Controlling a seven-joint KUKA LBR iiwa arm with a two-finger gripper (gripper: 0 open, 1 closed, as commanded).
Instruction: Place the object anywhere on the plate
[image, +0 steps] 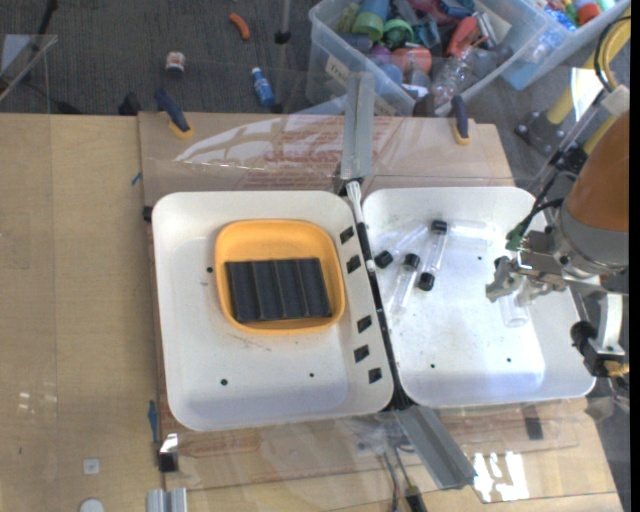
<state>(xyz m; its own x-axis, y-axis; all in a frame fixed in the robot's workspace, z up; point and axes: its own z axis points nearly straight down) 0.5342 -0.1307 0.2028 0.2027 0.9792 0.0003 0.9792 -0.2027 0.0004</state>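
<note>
Camera view: a yellow plate (280, 240) is seen in the left bin (190, 380), toward its far edge, with a dark ribbed block (278, 290) lying on it. Clear tubes with black caps (428, 258) are scattered in the right bin (470, 370), near its far-left corner. The gripper (515, 285) is positioned over the right bin's right edge; whether anything is pinched cannot be told.

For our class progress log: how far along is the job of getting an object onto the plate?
Done: nothing yet; the yellow plate in the left bin carries just a dark ribbed block. In hand: the tool hangs over the right bin, with a clear tube apparently at its tip; a firm grip is unclear. Left: carrying one across; other clear black-capped tubes lie in the right bin.
</note>
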